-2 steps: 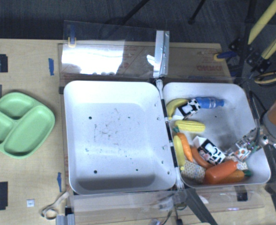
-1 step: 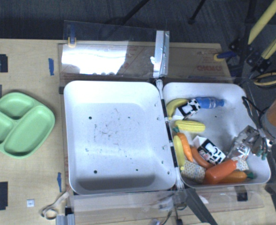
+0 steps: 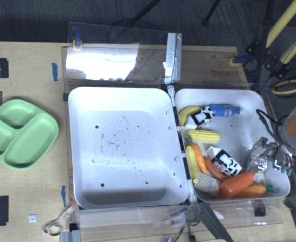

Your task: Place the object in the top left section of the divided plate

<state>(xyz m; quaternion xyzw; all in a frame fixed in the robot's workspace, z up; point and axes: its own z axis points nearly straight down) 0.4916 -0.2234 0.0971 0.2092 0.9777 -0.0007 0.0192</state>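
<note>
The green divided plate (image 3: 21,133) lies on the wooden bench at the far left, outside both bins. Its top left section (image 3: 16,111) holds nothing. My gripper (image 3: 264,159) hangs low over the right side of the right bin (image 3: 241,130), just above and to the right of an orange-red toy vegetable (image 3: 237,183). I see nothing clearly held in it. Other toy foods crowd that bin's left and front: a banana (image 3: 187,114), a corn cob (image 3: 204,135), a carrot (image 3: 200,158), a blue bottle (image 3: 225,110) and a black-and-white box (image 3: 226,164).
The left bin (image 3: 123,145) lies between the plate and the right bin. A clear panel (image 3: 123,59) stands behind the bins. Cables and tripod legs crowd the far right. Blue and black tape marks dot the bench.
</note>
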